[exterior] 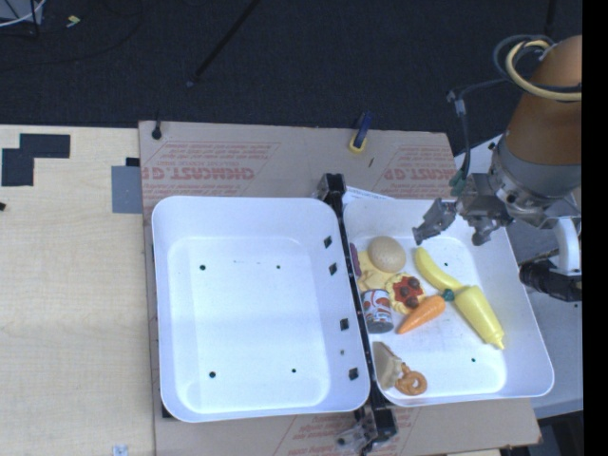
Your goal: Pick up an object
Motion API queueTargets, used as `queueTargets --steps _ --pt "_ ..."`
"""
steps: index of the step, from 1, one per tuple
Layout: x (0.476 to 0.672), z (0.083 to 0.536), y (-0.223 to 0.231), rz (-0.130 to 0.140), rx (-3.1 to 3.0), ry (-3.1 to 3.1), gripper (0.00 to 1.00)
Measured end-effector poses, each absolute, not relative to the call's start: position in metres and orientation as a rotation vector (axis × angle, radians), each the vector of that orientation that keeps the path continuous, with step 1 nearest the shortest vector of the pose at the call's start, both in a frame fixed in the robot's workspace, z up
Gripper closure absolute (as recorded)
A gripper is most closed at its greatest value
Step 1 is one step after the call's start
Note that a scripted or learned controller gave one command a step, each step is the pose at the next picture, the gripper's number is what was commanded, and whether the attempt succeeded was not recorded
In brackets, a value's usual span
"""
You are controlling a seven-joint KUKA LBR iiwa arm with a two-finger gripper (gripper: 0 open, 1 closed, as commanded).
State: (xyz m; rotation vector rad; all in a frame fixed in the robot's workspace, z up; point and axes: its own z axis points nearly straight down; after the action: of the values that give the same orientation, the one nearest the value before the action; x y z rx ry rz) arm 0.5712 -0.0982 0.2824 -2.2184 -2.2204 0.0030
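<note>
The left bin (249,302) has only bare white floor to offer, so nothing has been carried across or dropped there. All the candidates lie in the right bin (518,373), crowded toward its left wall. Nearest that wall are a small can (377,310) and, toward the front, a pretzel (412,383) beside a pale scrap. A round bun (386,253) sits at the back of the cluster on a yellow piece, with a red-and-black toy (409,289) just beside it. A carrot (421,314) lies at a slant in the middle, then a banana (435,270), and a corn cob (480,315) further right, touching the banana's end.

The gripper (454,224) hangs over the bin's back right part, above and just behind the banana, its two fingers spread apart with nothing between them. Judging by this, the pick has not begun in earnest: no object is lifted or even touched. What remains is the whole grasp, namely descending onto one item, closing, and raising it clear.
</note>
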Motion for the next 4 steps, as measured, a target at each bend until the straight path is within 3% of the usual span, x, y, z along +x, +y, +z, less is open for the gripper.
queueTargets --steps 1,2,3,4 --pt "0.552 0.158 -0.179 0.01 -2.221 -2.211 0.0" --pt "0.626 0.103 -0.155 -0.003 -2.226 -2.225 0.0" --pt "0.624 0.108 -0.155 0.004 -2.221 -2.217 1.0" --pt "0.582 0.102 -0.208 0.006 -2.222 -2.216 1.0"
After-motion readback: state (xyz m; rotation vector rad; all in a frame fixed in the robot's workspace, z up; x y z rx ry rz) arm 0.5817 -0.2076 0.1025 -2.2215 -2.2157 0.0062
